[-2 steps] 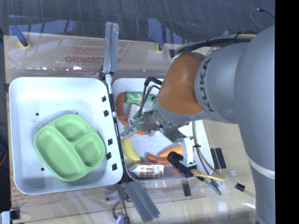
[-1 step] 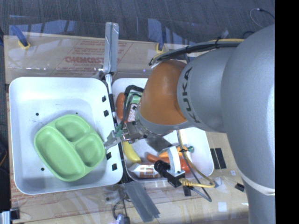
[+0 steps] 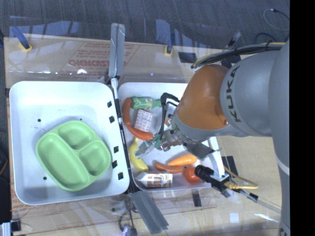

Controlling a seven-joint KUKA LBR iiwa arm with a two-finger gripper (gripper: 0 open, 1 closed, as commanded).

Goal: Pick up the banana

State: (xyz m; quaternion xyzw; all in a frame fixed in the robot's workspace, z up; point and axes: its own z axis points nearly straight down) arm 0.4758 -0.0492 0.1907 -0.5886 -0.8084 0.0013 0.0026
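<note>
Arm (image 3: 236, 102) looms over right bin (image 3: 129, 90). Gripper (image 3: 147, 149) fingers part-open, empty, just right of banana (image 3: 136, 156). Banana hugs bin's left wall, long axis along wall, toward near-left corner.

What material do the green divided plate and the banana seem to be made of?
The green divided plate looks like moulded plastic with a matte finish: one even pale green, soft rounded compartment edges, no strong glare. The banana looks like a smooth plastic toy, uniformly yellow with a slight sheen, though a real fruit cannot be excluded from this view.
</note>
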